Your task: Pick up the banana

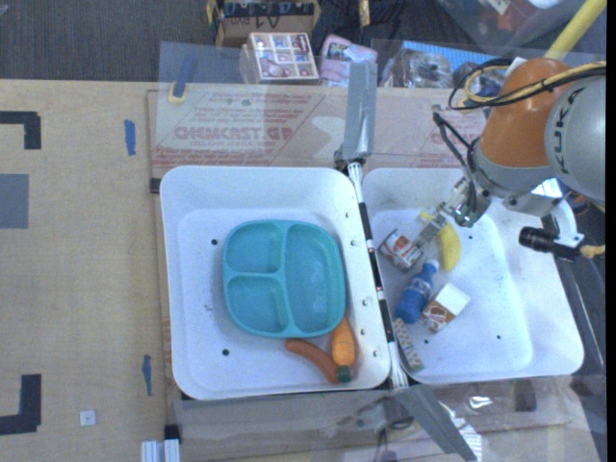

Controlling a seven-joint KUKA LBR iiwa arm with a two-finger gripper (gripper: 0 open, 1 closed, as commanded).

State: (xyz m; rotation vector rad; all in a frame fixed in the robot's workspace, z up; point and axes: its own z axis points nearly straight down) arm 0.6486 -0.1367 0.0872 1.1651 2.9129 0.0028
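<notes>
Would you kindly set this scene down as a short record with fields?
banana: right bin, upper middle, near upright in view
gripper: right at the banana's upper end; grasp unclear
bottle: blue, just below the banana
cartons: one left of the banana, one right of the bottle
left bin: teal plate, three compartments
carrots: two, at the plate's lower edge

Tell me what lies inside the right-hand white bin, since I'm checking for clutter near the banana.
The right white bin holds a yellow banana, blue bottle and two small cartons. The gripper covers the banana's upper end.
</notes>
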